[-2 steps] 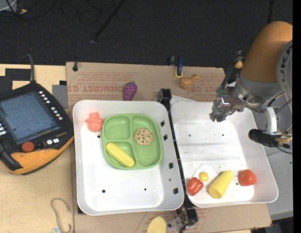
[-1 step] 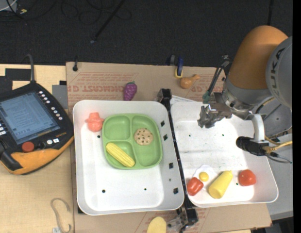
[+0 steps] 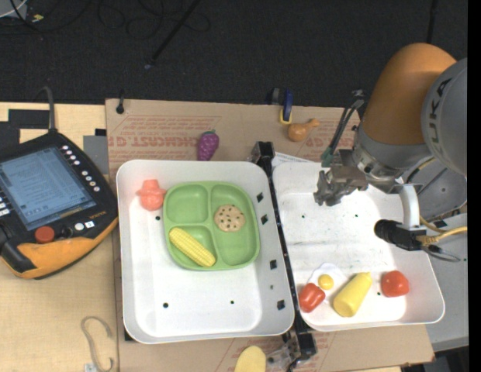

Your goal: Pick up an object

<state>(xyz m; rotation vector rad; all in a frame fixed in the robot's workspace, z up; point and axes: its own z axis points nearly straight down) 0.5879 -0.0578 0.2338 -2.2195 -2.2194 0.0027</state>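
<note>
A: Camera view, where's my gripper (image 3: 331, 194)?

B: Over the right bin (image 3: 299, 178), near its back left corner. Fingers point down; can't tell if they're apart or together. I see nothing between them.

A: Objects?

B: Along the right bin's front edge: red pepper (image 3: 310, 297), fried egg (image 3: 327, 279), yellow bottle (image 3: 352, 294), tomato (image 3: 394, 284). In the left bin (image 3: 194, 316), a green tray (image 3: 248, 248) has corn (image 3: 192, 246) and a cookie (image 3: 229, 218).
</note>
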